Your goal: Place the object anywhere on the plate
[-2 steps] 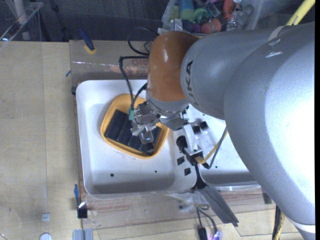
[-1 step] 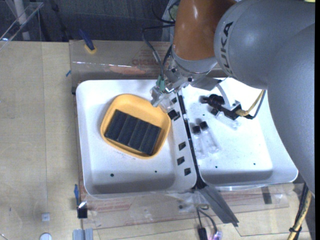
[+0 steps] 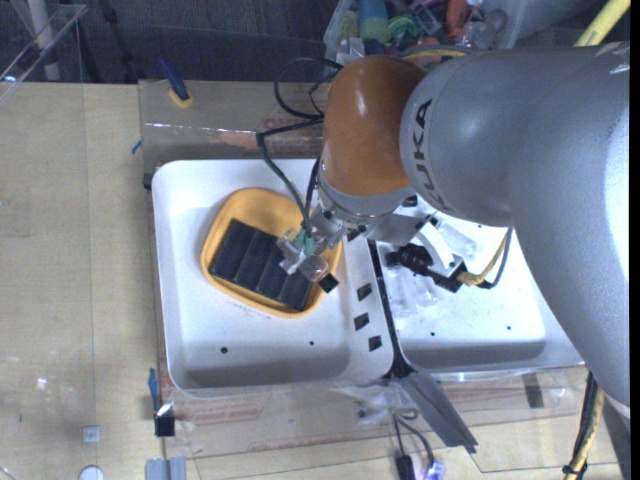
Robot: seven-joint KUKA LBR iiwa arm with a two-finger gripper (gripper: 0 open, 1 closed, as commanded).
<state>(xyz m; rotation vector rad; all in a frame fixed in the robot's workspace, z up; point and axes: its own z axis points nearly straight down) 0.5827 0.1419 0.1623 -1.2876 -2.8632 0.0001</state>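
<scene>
Right now I see the gripper [image 3: 308,248] low over the right side of the plate [image 3: 222,230], its tips down at the dark object [image 3: 262,260] lying there. From this angle I cannot tell how the gripper is set, since the wrist hides most of it, and I cannot tell whether it has hold of the object or is just touching it.

That object is a black, ribbed, roughly rectangular slab lying flat on the plate, tilted diagonally, covering much of the plate's middle and reaching toward its right rim. So the object sits on the plate.

The plate is yellow with a raised rim, and it rests in the left bin [image 3: 250,358], toward that bin's upper right part. The arm [image 3: 520,158] comes in from the right of the plate, its orange band [image 3: 365,128] just above and to the right of it. The right bin [image 3: 470,343] lies to the right of the plate, mostly under the arm. Cables [image 3: 290,98] loop above the plate, and a tub of coloured toys [image 3: 420,8] stands well beyond it
</scene>
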